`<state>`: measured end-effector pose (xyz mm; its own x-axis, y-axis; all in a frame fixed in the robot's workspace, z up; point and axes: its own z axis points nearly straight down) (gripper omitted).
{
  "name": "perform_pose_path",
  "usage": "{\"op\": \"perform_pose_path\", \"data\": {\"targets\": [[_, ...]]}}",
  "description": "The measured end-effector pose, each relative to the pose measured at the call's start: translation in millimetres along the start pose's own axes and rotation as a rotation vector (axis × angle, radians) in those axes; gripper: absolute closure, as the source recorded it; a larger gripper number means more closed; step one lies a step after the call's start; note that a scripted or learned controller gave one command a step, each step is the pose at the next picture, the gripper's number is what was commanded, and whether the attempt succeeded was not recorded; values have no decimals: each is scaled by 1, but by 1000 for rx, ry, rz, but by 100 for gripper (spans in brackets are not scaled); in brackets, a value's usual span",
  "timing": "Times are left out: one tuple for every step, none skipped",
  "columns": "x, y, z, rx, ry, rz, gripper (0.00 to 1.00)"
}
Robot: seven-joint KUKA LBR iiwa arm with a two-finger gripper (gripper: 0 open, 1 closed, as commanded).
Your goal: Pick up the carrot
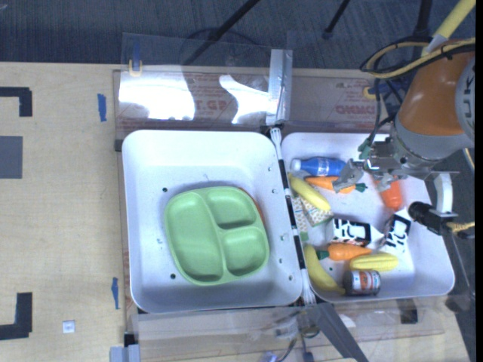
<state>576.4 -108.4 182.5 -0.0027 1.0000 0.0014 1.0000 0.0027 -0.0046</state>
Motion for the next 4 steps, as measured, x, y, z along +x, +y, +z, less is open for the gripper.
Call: {"op": "perform_pose_path", "data": {"targets": [[-34,49,82,-11,-1,-17,0],[-27,59,97,-6,-4,-141,0],[-28,61,87,-11,-4,-139,100],[-28,61,87,-11,-4,-139,0]]}}
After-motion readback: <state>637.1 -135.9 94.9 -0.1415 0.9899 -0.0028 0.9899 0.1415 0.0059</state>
